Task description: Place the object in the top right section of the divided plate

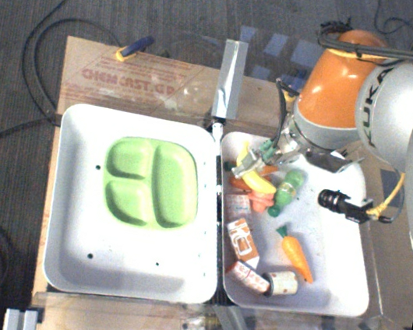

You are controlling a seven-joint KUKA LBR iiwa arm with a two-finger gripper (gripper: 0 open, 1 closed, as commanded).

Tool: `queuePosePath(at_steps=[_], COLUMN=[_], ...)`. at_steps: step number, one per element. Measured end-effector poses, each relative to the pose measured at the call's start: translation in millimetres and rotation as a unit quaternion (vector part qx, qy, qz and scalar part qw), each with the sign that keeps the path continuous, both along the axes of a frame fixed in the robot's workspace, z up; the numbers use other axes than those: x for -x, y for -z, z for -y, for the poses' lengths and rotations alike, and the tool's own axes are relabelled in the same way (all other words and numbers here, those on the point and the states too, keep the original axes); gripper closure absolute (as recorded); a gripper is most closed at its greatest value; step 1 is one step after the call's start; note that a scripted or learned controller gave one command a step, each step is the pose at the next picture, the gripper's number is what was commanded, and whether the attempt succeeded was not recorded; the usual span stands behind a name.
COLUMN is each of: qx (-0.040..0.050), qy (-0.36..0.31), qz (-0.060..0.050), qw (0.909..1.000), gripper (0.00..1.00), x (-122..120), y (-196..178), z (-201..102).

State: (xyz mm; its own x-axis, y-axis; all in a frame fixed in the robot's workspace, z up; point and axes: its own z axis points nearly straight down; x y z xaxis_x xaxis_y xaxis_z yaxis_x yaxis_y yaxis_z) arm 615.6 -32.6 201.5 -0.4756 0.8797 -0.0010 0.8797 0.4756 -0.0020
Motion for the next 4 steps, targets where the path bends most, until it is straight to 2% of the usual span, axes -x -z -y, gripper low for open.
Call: queuePosePath(at_steps=[1, 2, 3, 4], qx=[-0.0005, 0.0006, -0.0002, -0.0004], qy=[0.097, 0.070, -0.032, -0.032], qz=[0.001, -0.001, -0.001, -0.001], qw=[0.9953, 0.9976, 0.9995, 0.9995], gripper=[1.00, 1.00, 1.00, 0.00], x=[0.5, -46.8, -16.9, -17.0], y=[-35.1, 13.3, 37.3, 37.2], z=[-80.9, -157.5, -204.7, -204.7])
